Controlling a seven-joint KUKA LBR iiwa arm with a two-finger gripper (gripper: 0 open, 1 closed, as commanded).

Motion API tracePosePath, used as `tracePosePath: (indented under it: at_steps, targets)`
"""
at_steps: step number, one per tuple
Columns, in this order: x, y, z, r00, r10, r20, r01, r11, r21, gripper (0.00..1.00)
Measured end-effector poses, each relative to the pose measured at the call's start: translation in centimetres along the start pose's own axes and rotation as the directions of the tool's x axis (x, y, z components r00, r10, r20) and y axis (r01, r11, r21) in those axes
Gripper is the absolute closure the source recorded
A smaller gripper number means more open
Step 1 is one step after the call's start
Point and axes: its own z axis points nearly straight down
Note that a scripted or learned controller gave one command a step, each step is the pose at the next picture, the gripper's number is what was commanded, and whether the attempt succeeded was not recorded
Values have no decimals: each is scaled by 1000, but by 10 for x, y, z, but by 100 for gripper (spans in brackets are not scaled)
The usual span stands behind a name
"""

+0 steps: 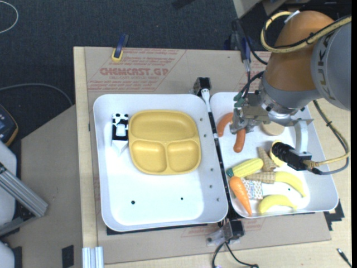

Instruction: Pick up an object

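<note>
The end effector hangs low over the far left part of the right bin, close to the wall that the two bins share; whether it is released or clenched cannot be told from this slanted look down, and nothing can be seen grasped in it. Just under its tip, on the near side, lies a reddish-orange sausage, pointing roughly toward the near rim, touching or almost touching the tip. A second sausage of the same colour lies just to the left, against the dividing wall. Nearer the front of that bin sit a yellow corn cob, an orange carrot along the left wall, and two bananas, one farther back and one by the front rim. The grey arm with its orange band comes in from the right above this bin. The left bin carries a yellow divided plate with a small black-and-white thing just beside its left edge. Both bins rest on the tan desk.
</note>
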Motion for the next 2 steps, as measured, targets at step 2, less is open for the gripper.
tracePosePath:
  at_steps: [2]
  targets:
    - [80,-76,-10,1000,1,1,-1,1000,2,100]
